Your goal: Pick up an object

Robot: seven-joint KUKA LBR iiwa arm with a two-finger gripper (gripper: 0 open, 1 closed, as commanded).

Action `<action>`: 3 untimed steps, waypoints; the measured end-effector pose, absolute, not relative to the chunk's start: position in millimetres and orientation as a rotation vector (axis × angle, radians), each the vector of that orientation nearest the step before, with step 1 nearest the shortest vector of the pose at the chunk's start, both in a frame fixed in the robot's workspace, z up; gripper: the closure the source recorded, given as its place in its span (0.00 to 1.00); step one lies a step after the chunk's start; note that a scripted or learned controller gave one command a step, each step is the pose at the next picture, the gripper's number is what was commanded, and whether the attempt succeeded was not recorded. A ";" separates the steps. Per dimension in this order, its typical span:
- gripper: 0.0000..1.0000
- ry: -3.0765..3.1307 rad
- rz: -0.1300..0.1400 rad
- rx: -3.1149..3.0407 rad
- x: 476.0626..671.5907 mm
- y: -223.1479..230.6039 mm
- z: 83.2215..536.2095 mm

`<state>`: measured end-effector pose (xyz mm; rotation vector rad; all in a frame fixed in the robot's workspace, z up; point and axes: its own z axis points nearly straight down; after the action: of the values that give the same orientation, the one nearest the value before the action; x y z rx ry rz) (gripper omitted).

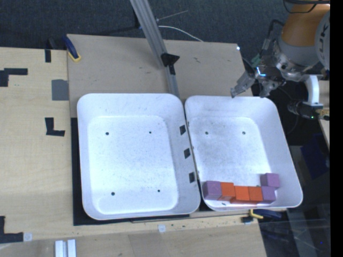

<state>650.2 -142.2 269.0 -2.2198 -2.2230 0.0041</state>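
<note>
Right now the blocks (242,190), purple and orange, sit in a row w/ long axis along the near wall of the right bin (283,138), packed into its near corner. Gripper (250,88) hangs over that bin's far rim, fingers spread, nothing betw. them. Blocks lie well apart from it, straight toward the near side.

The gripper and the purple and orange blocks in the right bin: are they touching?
Apart. The camera view shows the gripper above the far rim of the right bin, while the blocks lie along its near wall.
</note>
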 end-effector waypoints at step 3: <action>0.00 -2.230 -0.002 -2.209 639.1 15.6 219.1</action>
<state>639.1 15.6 219.1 -2.2093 -2.2300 -0.0024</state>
